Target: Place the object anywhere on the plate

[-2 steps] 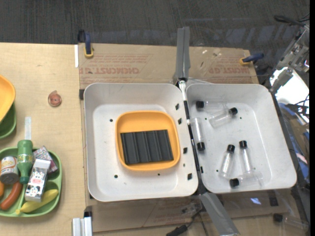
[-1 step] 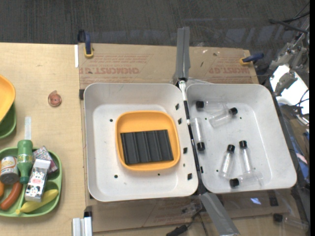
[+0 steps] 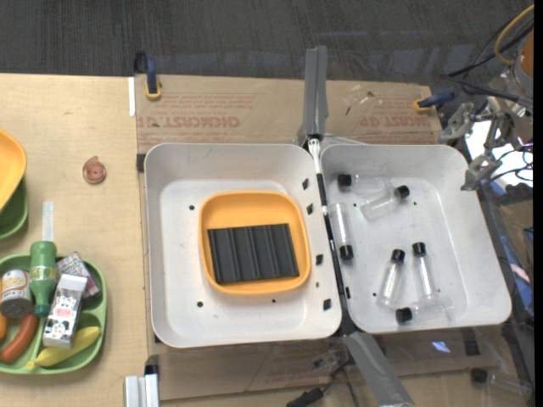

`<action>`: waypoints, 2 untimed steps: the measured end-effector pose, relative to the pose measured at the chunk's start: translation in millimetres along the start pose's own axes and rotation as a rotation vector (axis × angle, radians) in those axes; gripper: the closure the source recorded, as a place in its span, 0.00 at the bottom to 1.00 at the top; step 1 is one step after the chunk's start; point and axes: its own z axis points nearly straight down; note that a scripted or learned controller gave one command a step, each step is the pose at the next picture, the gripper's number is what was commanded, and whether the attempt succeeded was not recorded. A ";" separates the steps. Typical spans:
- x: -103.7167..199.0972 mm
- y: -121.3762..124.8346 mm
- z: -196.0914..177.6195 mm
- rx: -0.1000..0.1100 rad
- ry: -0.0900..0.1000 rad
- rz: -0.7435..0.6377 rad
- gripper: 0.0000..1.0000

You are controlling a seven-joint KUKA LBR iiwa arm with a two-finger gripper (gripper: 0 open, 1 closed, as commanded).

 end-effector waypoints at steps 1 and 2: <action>-9.3 -1.1 -7.1 0.001 -0.003 -0.299 0.00; -9.2 -1.0 -9.8 -0.001 -0.002 -0.622 0.00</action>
